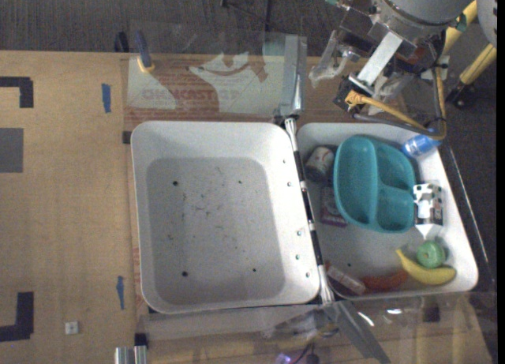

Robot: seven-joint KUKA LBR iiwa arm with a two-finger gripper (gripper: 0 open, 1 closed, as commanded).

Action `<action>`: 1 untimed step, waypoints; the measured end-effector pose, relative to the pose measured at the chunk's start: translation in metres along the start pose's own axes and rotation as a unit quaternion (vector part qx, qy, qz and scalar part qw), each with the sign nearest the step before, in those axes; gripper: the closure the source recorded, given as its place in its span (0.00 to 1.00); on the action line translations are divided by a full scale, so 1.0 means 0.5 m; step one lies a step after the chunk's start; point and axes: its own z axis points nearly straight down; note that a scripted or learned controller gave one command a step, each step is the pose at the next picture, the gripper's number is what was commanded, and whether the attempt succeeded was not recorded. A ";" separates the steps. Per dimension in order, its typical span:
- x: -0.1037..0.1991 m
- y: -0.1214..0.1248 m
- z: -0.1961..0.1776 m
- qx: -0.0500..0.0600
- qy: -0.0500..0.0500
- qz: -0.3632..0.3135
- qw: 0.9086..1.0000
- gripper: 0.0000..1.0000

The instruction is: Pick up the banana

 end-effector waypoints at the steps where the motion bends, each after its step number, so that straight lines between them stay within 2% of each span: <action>1: 0.144 0.095 0.000 -0.001 0.000 -0.039 0.999 0.00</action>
